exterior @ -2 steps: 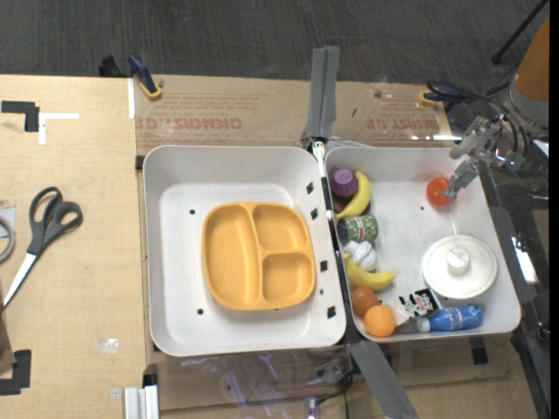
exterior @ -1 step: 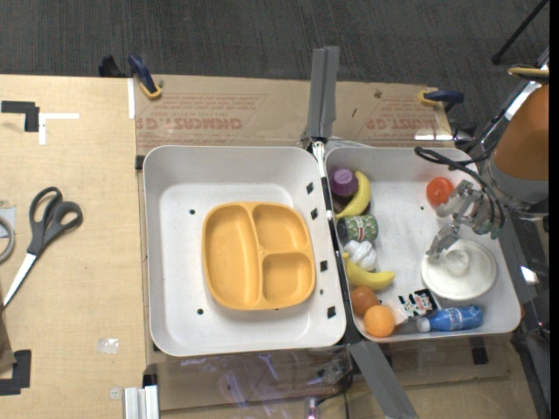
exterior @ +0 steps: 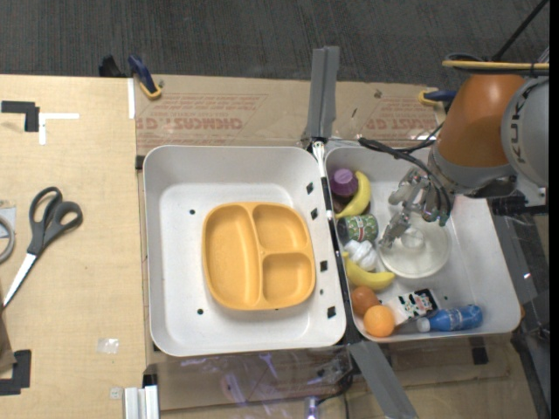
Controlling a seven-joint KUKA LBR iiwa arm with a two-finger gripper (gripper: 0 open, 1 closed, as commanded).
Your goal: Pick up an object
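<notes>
Down in the right bin (exterior: 489, 260), a clear glass bowl (exterior: 417, 250) sits just below the pincer (exterior: 409, 215), whose metal fingers (exterior: 398, 228) hang over the bowl's upper-left rim, close to or touching it; how far apart they stand cannot be told from this slant, and nothing is seen held between them. To the pincer's left stands a green can (exterior: 359, 228), lying near the bin's left wall, with a banana (exterior: 357, 197) curving above it and a purple cup (exterior: 343, 182) just beyond that, toward the bin's upper-left corner. Below and left of the pincer lies a white crumpled object (exterior: 362, 254), resting against a second banana (exterior: 370, 277) that touches the bowl's lower-left edge. Farther below are two orange fruits (exterior: 374, 313) side by side, a small black-and-white card (exterior: 417, 303), and a blue bottle (exterior: 452, 319) lying on its side along the bin's near wall. Above and right of the pincer rises the arm (exterior: 515, 129) with its orange band. Well off to the left, the left bin (exterior: 175, 260) holds a yellow divided plate (exterior: 259, 255), and farther left still, scissors (exterior: 42, 228) lie on the wooden bench (exterior: 70, 321).
</notes>
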